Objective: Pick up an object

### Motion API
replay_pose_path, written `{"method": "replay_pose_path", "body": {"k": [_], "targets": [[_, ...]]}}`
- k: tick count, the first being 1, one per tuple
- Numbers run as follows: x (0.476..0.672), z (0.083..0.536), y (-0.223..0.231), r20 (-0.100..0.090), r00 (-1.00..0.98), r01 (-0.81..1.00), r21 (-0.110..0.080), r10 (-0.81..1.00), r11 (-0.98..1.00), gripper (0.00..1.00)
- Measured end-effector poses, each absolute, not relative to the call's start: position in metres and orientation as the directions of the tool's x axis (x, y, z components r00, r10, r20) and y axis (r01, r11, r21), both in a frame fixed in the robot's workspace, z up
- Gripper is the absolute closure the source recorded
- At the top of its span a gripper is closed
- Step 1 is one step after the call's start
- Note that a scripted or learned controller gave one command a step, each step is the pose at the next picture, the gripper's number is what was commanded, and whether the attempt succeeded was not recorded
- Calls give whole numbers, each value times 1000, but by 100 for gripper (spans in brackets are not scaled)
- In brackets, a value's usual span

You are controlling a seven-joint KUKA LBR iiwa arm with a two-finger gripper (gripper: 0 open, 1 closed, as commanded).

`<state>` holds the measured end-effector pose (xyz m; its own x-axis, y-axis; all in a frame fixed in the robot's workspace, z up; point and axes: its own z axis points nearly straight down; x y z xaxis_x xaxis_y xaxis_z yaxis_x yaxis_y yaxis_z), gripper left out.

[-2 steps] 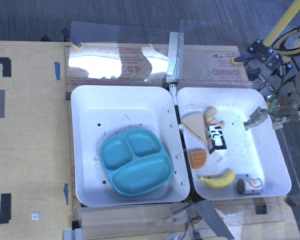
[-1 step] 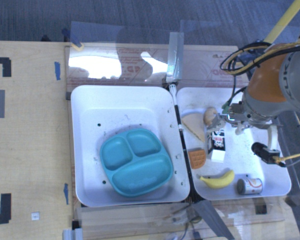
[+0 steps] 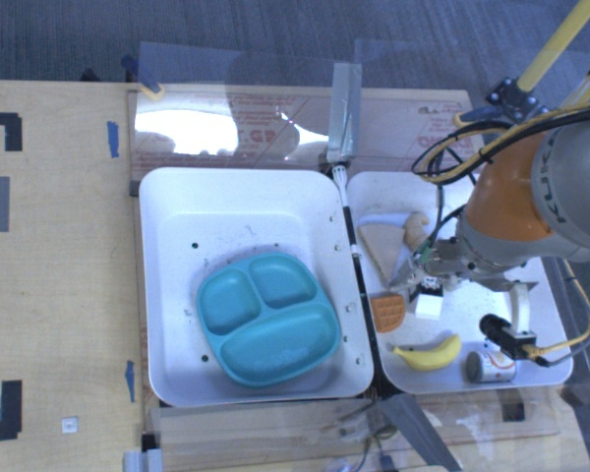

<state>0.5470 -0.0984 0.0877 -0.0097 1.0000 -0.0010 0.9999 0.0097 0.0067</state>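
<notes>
The grey arm [image 3: 570, 190] with its orange band [image 3: 501, 200] reaches in from the right and bends down over the right bin [image 3: 546, 357]. The tool [image 3: 423, 264] is low inside this bin, near the wall that divides the two bins. I cannot tell if the tool is open or closed, because the wrist and the cables hide it.

In the right bin there are several small things. An orange waffle-like piece [image 3: 387, 311] lies against the dividing wall, just beside a small white block [image 3: 428, 306] which is under the tool. A yellow banana [image 3: 429, 352] lies near the front wall of the bin. To its right is a small white can [image 3: 489, 366] on its side; it has a label, but the print is too small to read. A beige rounded object [image 3: 416, 229] is at the back of the bin, close to the tool.

In the left bin [image 3: 167, 264] there is a teal plate [image 3: 267, 317] with three compartments.

Behind the bins, on the tabletop [image 3: 49, 264], stands a cardboard panel [image 3: 413, 131] under clear film, with red printing that I cannot read.
</notes>
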Motion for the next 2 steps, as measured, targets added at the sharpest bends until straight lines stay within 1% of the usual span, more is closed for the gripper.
{"method": "replay_pose_path", "body": {"k": [1,2], "targets": [[549,99,-99,-2,-9,1000,12,1000,9,100],[594,225,-65,0,22,1000,9,1000,-22,100]]}}
